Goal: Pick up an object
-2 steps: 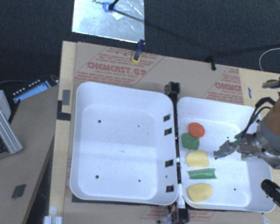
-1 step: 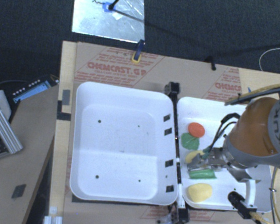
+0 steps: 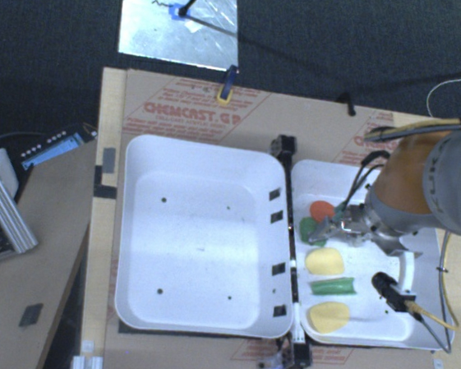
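My gripper (image 3: 325, 232) reaches in from the right and hangs low over the left part of the right bin (image 3: 412, 334). Just left of it lies a small round green piece (image 3: 307, 228), and an orange-red piece (image 3: 321, 208) sits close behind it. In front of the gripper lie a pale yellow piece (image 3: 324, 261), a long green piece (image 3: 333, 286) and a second yellow piece (image 3: 329, 316) near the front wall. The gripper's tip blends into the green piece, so I cannot tell whether it touches it.
The left bin (image 3: 138, 235) stands beside the right one, with black clips (image 3: 278, 269) along the shared wall. Both rest on a cardboard sheet (image 3: 189, 109). A shiny metal plate (image 3: 180, 17) lies at the back.
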You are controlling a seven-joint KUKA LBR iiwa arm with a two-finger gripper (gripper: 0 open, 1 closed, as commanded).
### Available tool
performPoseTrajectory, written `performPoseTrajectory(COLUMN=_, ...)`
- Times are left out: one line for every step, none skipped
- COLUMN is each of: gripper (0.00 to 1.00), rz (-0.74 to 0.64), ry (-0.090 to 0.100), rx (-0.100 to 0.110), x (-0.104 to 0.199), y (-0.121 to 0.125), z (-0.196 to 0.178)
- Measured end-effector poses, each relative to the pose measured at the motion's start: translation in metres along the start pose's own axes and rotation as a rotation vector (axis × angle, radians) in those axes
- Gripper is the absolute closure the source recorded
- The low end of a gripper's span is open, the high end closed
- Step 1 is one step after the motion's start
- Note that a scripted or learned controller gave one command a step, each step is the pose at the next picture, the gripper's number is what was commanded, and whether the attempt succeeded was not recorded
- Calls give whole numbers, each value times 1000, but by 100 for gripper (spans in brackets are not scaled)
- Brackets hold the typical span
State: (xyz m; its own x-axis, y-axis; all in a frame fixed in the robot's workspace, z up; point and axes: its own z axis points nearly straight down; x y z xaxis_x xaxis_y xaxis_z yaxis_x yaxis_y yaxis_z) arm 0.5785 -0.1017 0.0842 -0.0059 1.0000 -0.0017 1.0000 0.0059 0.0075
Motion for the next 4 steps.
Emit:
performPoseTrajectory(gripper=0, rz=-1, ry=2, rx=3, x=20, y=25, z=-1)
performPoseTrajectory(gripper=100, rz=-1, ry=3, rx=1, x=19, y=25, z=-12)
performPoseTrajectory(gripper=100, rz=2, ry=-4, rx=-11, x=-23, y=60, z=-187)
performPoseTrajectory(gripper=100, rz=-3, ry=0, rx=-8, x=25, y=95, z=-318)
